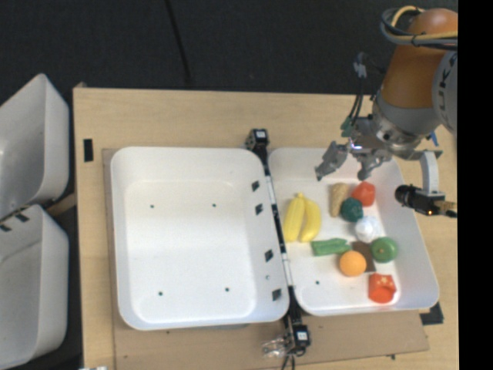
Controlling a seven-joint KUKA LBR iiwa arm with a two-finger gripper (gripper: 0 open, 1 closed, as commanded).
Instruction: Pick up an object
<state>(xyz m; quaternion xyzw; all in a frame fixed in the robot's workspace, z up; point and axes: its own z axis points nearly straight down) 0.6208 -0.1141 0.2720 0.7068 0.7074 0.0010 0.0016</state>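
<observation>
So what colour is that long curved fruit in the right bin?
Yellow: the long curved banana-shaped fruit, seen from the overhead camera view.

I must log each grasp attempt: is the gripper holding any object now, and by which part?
Nothing is held. The two-finger gripper hangs open above the right white bin, with no object between its fingers; the beige oblong piece lies below it.

Arm (416, 68) cut off at the picture's right edge; upper links unseen. Brown item (365, 254) mostly covered by orange ball (352, 264) and green ball (384, 248); kind unclear. Small white object (365, 227) too washed out against right bin (308, 295) to identify. Clips (283, 347) at the near seam too small to read.
</observation>
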